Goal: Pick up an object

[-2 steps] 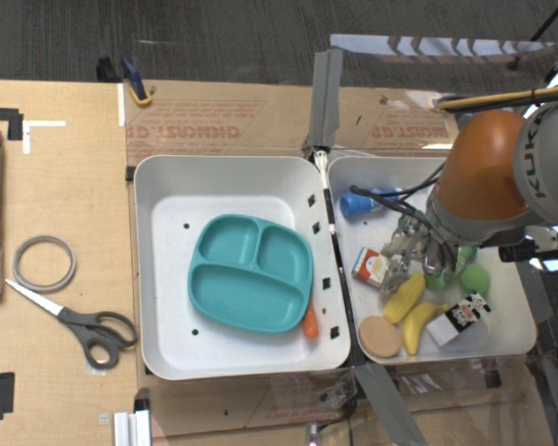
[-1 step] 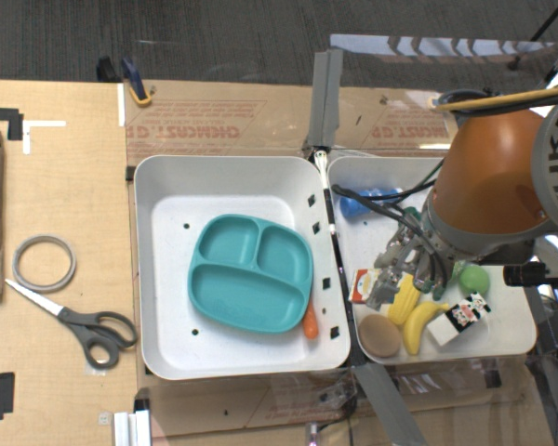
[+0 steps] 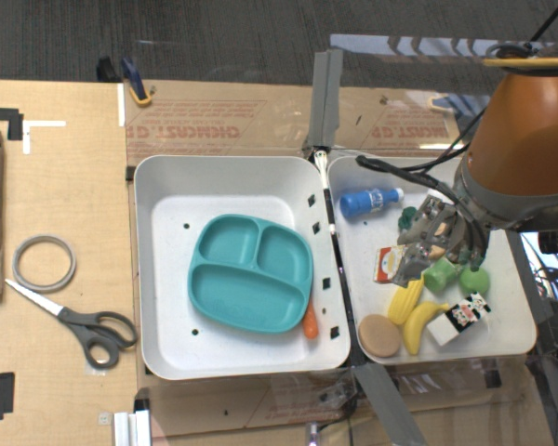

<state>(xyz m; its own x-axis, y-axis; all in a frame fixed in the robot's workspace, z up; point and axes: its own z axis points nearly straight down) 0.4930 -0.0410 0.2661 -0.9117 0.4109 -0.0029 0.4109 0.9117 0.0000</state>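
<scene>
We see the gripper (image 3: 426, 244) low over the right bin (image 3: 511, 342), amid the clutter near its middle, and we cannot tell its state. Just beside it sit a green toy (image 3: 442, 275) and corn cob (image 3: 405, 299); the blue bottle (image 3: 369, 201) lies toward the far edge (the teal plate (image 3: 249, 273) occupies the left bin (image 3: 158, 249)).

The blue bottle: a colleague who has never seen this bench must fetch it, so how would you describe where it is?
Look in the right-hand white bin, on the side where the grey and orange arm reaches in. The blue bottle lies on its side near the bin's far left corner, apart from the toy food in the near half. It is the one blue thing in that bin, with a white cap.
</scene>
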